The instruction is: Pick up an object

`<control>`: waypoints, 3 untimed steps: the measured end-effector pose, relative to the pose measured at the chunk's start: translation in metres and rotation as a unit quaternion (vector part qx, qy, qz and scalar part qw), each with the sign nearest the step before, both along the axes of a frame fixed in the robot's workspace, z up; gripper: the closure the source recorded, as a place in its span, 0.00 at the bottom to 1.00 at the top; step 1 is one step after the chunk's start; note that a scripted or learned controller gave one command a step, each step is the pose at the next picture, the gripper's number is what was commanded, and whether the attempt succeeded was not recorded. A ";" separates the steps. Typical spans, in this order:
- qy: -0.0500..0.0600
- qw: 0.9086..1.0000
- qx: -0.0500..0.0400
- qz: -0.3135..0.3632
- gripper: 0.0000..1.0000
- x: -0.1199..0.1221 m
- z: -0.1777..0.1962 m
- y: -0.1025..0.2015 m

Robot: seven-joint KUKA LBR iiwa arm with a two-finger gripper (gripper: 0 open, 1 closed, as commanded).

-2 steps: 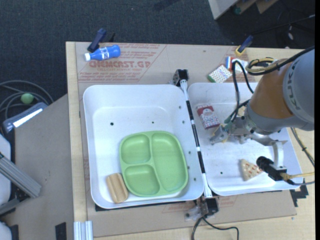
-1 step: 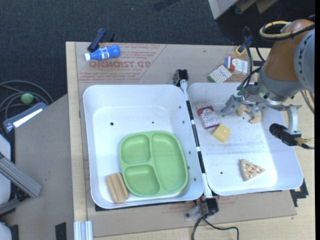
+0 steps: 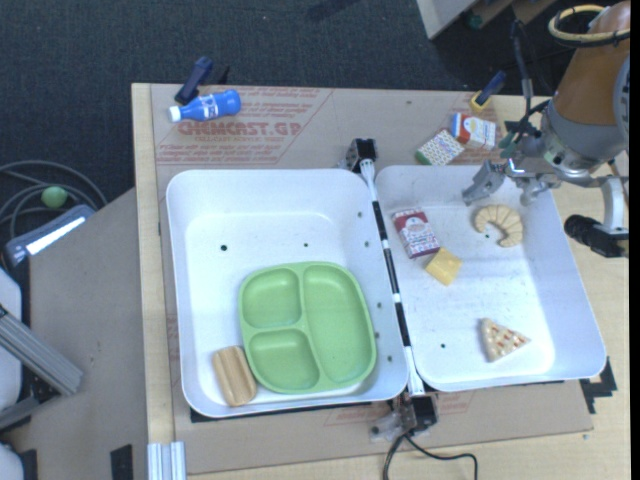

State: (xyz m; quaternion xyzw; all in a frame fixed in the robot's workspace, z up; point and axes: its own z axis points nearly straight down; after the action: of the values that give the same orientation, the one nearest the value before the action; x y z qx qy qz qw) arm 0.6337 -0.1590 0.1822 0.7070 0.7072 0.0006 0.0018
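My gripper (image 3: 505, 188) hangs over the far part of the right bin (image 3: 560, 298), its two fingers spread open with nothing between them. Just below it in the view lies a tan croissant (image 3: 501, 224), apart from the fingertips. The same bin holds a red packet (image 3: 414, 233), a yellow cheese cube (image 3: 444, 266) and a pizza slice (image 3: 502, 339). The grey arm with its orange band comes in from the upper right.
The left bin (image 3: 200, 228) holds a green divided plate (image 3: 305, 325) and a tan bread piece (image 3: 233, 375). On the bench behind the bins lie a blue bottle (image 3: 205, 106) and small boxes (image 3: 440, 148). A black clamp (image 3: 361, 152) sits between the bins.
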 end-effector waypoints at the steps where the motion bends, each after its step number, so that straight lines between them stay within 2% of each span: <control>1: 0.003 1.000 0.001 0.001 0.00 -0.011 -0.049 0.043; 2: -0.001 1.000 0.001 0.000 0.00 -0.010 -0.094 0.066; 3: -0.002 1.000 0.001 0.001 0.00 0.002 -0.094 0.065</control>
State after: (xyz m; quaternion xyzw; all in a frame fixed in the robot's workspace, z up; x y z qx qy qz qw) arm 0.6359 -0.0943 0.0884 0.7065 0.7077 0.0021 0.0025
